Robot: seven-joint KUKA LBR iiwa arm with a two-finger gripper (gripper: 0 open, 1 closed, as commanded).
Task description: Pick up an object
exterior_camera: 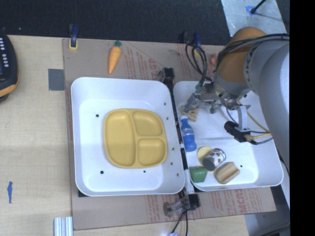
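Note:
My gripper (199, 102) hangs low over the far left part of the right bin (266, 178), under the grey arm and its orange band. A small beige object (192, 115) lies right at its near-left side; whether they touch is unclear. A blue bottle (186, 134) lies along the bin's left wall just nearer than that. Toward the near end sit a yellow round piece (204, 153), a small patterned can (215, 158), a green cup (198, 173) and a tan block (226, 172).
The left bin (88, 181) holds a yellow divided plate (135, 136). A toy carrot (114, 57) lies on the cardboard beyond the bins. A black device (7, 65) sits at the bench's left edge. Black cables (241, 132) trail across the right bin.

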